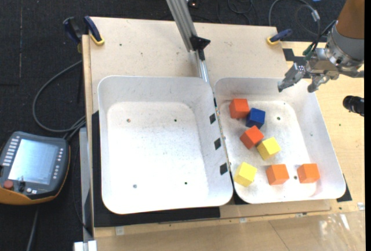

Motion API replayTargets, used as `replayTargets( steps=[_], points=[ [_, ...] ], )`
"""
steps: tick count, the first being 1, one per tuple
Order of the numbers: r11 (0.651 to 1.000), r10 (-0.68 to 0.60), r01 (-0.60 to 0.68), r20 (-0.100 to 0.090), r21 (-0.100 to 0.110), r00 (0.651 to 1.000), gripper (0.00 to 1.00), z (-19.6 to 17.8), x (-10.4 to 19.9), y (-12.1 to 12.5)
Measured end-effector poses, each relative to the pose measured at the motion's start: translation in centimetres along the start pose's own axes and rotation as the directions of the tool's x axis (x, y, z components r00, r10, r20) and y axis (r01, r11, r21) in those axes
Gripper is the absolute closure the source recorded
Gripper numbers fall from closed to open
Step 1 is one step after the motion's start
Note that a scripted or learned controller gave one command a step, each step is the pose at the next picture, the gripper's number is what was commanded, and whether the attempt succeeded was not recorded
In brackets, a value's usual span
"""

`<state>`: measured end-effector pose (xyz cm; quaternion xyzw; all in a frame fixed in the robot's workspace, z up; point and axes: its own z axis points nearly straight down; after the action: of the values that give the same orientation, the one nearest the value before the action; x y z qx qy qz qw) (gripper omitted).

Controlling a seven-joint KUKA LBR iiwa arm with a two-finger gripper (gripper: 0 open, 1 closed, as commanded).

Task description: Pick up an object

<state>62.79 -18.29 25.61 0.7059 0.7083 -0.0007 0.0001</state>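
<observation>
The gripper (301,80), fingers spread and grasping nothing, is hovering up-right of the blue cube (255,117), the nearest block.

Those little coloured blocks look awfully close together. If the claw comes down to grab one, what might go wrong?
1. The blue cube touches an orange cube and sits close to another, so the open gripper may jam on a neighbour or nudge it aside.
2. The orange cube by the right bin's sloping wall leaves little room for a finger.
3. The gripper hovers over the bin's far corner, away from every cube.
</observation>
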Motion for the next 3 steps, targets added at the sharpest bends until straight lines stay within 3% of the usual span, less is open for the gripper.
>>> replayTargets(
  steps=[1,2,3],
  points=[
    [1.000,0.000,0.000,-0.004,0.008,1.000,0.00,12.0,3.6,-1.6],
    [1.000,0.005,-0.005,-0.002,-0.001,1.000,0.00,16.2,4.0,-3.5],
    [1.000,0.004,-0.004,0.000,-0.004,1.000,1.00,15.0,3.9,-3.4]
  ],
)
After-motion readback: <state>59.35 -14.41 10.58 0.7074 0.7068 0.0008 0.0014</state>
